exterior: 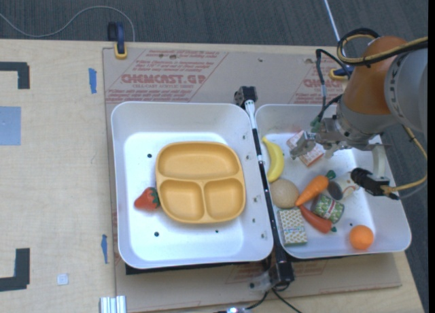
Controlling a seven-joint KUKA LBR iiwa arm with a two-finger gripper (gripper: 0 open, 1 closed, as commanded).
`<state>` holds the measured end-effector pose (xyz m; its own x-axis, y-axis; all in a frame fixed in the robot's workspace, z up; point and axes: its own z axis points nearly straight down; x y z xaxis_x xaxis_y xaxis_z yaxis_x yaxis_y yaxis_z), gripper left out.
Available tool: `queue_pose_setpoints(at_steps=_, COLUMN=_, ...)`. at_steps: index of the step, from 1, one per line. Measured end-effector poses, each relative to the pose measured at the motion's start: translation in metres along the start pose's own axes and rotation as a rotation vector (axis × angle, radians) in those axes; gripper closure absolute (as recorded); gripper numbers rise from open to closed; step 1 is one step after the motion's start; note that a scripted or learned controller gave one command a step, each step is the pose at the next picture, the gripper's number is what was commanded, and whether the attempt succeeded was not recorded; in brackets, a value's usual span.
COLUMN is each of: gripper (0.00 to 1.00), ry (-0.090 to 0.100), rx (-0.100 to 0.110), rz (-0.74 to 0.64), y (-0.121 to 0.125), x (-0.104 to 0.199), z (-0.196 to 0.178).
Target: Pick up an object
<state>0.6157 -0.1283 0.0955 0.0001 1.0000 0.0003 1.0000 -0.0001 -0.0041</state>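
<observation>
My gripper (pixel 304 144) hangs low over the back of the right bin (pixel 394 237), reaching in from the right. A small white and orange carton (pixel 312 156) lies right under or against its tip; I cannot see whether it is gripped. A banana (pixel 274 160) lies just left of the gripper. Nearer the front are a tan round potato (pixel 284 193), a carrot (pixel 313 189), a green can (pixel 327 206), a red pepper (pixel 317 221), a checkered box (pixel 292 226) and an orange (pixel 361 237).
The left bin (pixel 129 135) holds a yellow divided plate (pixel 200 181) with a strawberry (pixel 145 199) at its left side. A ridge where the two bins meet (pixel 262 169) runs just left of the banana.
</observation>
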Motion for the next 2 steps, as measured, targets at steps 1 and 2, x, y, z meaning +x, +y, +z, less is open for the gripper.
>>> queue_pose_setpoints(at_steps=1, gripper=1.0, ry=0.001, rx=0.008, rz=0.0, y=-0.001, x=0.0, z=-0.005)
queue_pose_setpoints(at_steps=2, gripper=1.0, ry=0.002, rx=-0.005, rz=-0.003, y=-0.036, x=0.102, z=-0.09)
